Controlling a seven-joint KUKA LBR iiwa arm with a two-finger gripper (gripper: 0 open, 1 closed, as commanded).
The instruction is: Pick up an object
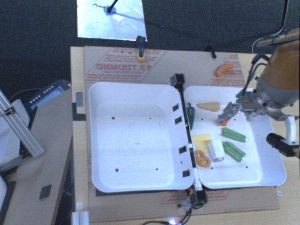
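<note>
Hovering low over the right shallow white plastic bin (269, 175), my end effector (228, 114) sat right over a small orange carrot-like piece (224, 122), its grey fingers on either side of the piece; whether they pinched it I could not tell. Just beyond lay a pale yellow cone (208, 106). Nearer the camera lay two green ribbed sticks (234, 135), a white cylinder (216, 150), a yellow square block (202, 141) and an orange ring (203, 160).

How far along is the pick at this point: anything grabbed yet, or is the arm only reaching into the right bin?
Done: the gripper is low in the right bin, right at a small orange piece. In hand: nothing visibly lifted, and the grip on that piece can't be confirmed. Left: securing and raising an object. The green pieces, yellow block, orange ring and white cylinder lie untouched.
</note>
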